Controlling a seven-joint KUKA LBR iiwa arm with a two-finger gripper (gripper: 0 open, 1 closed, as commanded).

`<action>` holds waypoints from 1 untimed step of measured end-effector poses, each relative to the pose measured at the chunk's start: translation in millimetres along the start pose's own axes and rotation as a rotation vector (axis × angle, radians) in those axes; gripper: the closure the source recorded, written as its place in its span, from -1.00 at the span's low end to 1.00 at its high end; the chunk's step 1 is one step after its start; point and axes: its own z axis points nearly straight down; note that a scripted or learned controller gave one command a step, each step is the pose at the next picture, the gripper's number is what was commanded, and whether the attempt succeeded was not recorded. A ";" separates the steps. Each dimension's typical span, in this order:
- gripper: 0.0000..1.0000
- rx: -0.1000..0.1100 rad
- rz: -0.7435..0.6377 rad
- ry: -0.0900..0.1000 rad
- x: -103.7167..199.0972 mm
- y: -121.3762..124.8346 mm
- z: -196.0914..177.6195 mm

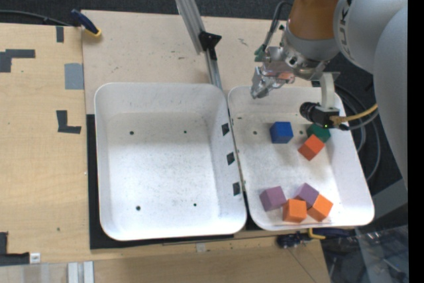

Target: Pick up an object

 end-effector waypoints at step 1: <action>1.00 0.001 0.001 -0.001 40.8 -15.6 1.2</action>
